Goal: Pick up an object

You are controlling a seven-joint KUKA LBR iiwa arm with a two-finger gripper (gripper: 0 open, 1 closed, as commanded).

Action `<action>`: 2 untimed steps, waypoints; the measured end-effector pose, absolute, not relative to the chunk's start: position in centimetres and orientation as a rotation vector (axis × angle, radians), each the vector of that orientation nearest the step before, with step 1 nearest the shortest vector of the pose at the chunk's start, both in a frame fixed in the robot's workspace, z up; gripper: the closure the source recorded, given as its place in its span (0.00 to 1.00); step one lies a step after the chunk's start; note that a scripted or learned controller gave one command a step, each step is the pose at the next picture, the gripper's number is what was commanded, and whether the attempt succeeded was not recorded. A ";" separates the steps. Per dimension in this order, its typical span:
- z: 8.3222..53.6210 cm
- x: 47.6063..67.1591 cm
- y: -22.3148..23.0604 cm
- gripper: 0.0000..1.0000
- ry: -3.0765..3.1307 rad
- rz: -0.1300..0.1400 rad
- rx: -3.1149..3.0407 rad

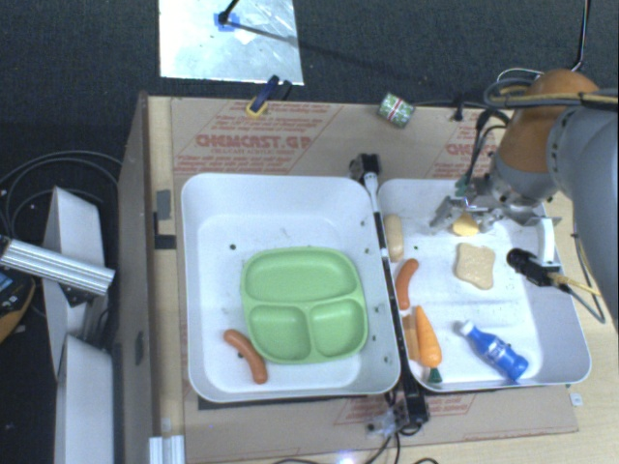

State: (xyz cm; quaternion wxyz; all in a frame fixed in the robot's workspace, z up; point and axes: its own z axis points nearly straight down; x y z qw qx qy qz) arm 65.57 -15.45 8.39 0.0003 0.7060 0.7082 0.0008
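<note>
My gripper (pixel 466 213) hangs low over the back of the right bin (pixel 571 356), its two metal fingers spread open. A small yellow piece (pixel 467 227) lies right under and between the fingertips, and I cannot tell if they touch it. Just in front of it lies a tan bread slice (pixel 475 265). A blue bottle (pixel 493 349) rests near the bin's front. An orange carrot (pixel 426 336), a reddish sausage (pixel 406 283) and a pale roll (pixel 393 237) line the bin's left wall.
The left bin (pixel 208 259) holds a green divided plate (pixel 305 303) and another sausage (pixel 246 355) at its front left. A small green-and-white roll (pixel 396 109) and a blue-yellow clip (pixel 263 96) lie on the cardboard behind the bins.
</note>
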 end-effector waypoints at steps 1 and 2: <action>14.4 65.6 -18.1 0.00 2.221 0.003 2.216; 8.4 66.9 -17.1 0.00 2.225 0.000 2.217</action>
